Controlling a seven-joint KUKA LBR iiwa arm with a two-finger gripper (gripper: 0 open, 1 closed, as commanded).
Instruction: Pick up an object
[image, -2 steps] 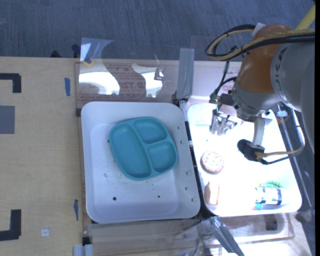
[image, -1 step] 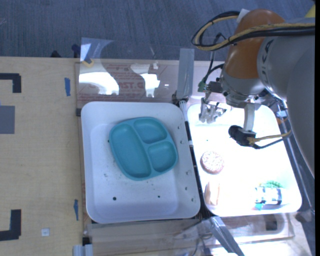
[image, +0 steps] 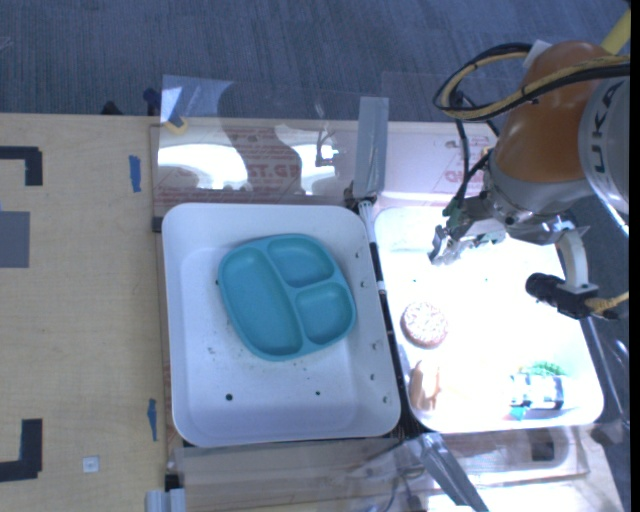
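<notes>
Right bin (image: 480, 415) roomy mid-floor — tool (image: 447, 245) near back-left wall, finger state unclear; cookie (image: 425, 324) near left wall.

I am being watched by one fixed camera sitting above the bench (image: 70, 300), looking down at a slant. It is standing far enough off to be taking in both white bins, the left bin (image: 190, 330) near the middle of the picture and the right bin (image: 500, 320) running toward the right edge. My arm (image: 560, 110) is entering from the upper right.
</notes>
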